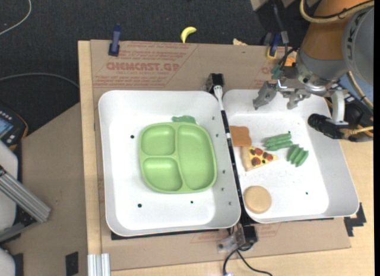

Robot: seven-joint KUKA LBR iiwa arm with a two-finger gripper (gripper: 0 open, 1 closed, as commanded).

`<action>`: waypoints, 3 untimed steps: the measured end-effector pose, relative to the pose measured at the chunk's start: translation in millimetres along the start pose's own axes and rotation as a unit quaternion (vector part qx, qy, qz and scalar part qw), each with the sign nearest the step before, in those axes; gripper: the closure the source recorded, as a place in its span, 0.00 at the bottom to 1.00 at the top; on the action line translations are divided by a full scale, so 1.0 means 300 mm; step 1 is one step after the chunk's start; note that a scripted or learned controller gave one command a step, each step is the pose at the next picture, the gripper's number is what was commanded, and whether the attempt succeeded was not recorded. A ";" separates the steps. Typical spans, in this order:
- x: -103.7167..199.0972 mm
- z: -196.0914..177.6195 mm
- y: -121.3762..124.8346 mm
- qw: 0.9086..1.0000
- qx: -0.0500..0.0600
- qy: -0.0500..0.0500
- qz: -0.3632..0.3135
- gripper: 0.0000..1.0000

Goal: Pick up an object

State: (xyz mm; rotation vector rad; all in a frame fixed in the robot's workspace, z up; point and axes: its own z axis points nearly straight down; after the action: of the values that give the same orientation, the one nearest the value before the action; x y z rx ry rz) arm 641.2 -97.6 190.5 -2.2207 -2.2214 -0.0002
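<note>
Round tan cookie (pixel 257 199) lies in the right bin (pixel 332 192) near pizza slice (pixel 259 158) and green beans (pixel 288 147). Brown board (pixel 148 67) beneath reads "CHEMCAST". Gripper (pixel 279 98) hovers at the bin's far edge, fingers spread, pinching nothing.

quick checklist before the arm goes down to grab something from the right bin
1. Two-finger gripper open, nothing between the fingers: ok.
2. Gripper above the right white bin, near its far edge: ok.
3. Gripper lined up over a target: not ok; green bean pods, pizza slice toy, brown toast piece and round tan cookie lie nearer the camera.
4. Targets unobstructed from above: ok.
5. Green divided plate sits in the left bin, out of the way: ok.
</note>
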 end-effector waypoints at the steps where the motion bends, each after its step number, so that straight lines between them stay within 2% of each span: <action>1: 0.320 0.020 -0.063 1.000 0.002 0.002 -0.005 0.00; 2: 0.297 -0.018 -0.059 1.000 0.000 0.000 0.000 1.00; 3: 0.441 0.010 -0.164 1.000 0.003 0.001 -0.002 1.00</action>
State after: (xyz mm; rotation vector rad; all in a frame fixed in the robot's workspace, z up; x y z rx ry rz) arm 592.1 34.7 187.6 -2.2132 -2.2223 0.0036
